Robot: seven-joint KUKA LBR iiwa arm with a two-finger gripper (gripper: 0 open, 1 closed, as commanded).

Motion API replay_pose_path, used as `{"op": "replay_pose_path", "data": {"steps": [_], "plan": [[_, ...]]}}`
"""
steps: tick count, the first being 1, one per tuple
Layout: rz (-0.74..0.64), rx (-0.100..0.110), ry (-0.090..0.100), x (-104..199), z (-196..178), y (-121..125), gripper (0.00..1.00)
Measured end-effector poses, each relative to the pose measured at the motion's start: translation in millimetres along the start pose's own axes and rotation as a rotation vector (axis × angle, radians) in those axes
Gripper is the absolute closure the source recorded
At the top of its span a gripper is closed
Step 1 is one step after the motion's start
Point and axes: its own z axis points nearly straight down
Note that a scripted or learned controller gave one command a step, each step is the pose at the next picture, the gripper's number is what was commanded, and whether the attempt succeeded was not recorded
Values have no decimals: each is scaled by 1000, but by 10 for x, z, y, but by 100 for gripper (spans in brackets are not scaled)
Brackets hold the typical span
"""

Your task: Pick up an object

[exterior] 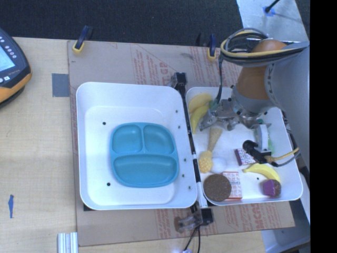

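Left to right: at the far left you see a pendant (10, 62) on the bench; next the left bin (84, 141), holding a blue tray (143, 154). Right of it lies the right bin (288, 191), where the pickable things sit: a banana (197, 108) at the top left, a cone (214, 137) with its long axis running up and down the picture, a brown disc (217, 187), a second banana (263, 170) and a purple piece (271, 187). The gripper (227, 116) hangs at the bin's top; you cannot tell how its jaws stand, probably because the wrist hides them. The cone lies just below the gripper, slightly left, and looks the nearest target; nothing appears held
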Motion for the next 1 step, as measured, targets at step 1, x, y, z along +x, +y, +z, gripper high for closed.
{"op": "replay_pose_path", "data": {"steps": [1], "plan": [[-1,7,0,-13,-86,-17,100]]}}
